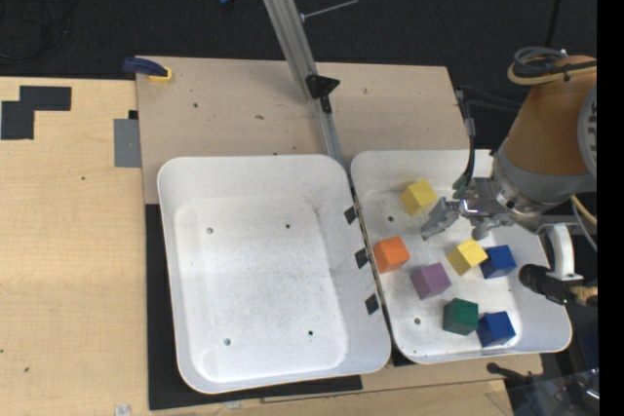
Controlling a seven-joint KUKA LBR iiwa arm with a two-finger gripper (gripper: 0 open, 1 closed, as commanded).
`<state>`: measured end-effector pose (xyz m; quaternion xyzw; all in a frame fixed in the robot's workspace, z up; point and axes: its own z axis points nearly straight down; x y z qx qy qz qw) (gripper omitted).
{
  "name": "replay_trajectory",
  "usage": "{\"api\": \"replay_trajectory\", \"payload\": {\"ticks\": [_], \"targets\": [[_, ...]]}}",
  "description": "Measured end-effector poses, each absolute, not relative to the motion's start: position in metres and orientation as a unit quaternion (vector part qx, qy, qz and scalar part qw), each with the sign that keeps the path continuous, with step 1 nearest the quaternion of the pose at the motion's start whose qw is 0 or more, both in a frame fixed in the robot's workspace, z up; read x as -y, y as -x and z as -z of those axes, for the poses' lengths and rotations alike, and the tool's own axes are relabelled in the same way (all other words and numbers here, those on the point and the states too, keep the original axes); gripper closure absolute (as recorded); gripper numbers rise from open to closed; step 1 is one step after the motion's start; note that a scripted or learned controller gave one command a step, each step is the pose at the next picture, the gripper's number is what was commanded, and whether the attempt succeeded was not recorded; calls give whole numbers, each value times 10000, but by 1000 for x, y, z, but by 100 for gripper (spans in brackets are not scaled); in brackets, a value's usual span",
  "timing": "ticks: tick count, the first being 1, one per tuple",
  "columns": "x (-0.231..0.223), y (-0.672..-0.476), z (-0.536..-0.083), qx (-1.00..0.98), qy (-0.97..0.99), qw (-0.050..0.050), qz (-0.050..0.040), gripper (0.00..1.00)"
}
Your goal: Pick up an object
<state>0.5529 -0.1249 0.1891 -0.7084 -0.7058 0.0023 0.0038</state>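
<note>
Several coloured cubes lie in the right bin [413, 342]: a yellow cube [419, 197], an orange cube [392, 253], a purple cube [430, 280], a second yellow cube [466, 255], a blue cube [499, 260], a green cube [460, 316] and another blue cube [496, 327]. My gripper [455, 230] hangs over the middle of this bin, between the upper yellow cube and the lower one. Its fingers are spread open and hold nothing. The left fingertip [429, 230] points toward the orange cube.
The left bin [253, 278] sits beside the right one, with black clips along the shared edge. A slanted aluminium post [288, 24] rises behind the bins. The arm's orange band [546, 127] overhangs the right bin's far right side.
</note>
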Motion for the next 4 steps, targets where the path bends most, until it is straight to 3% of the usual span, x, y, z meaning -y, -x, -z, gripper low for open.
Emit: {"api": "replay_trajectory", "payload": {"ticks": [1, 2, 4], "targets": [[122, -551, -128, 7053, 7089, 12, 2, 0], [124, -550, -139, 7024, 7118, 21, -12, 100], [131, -547, -264, 7072, 7070, -19, 12, 100]]}}
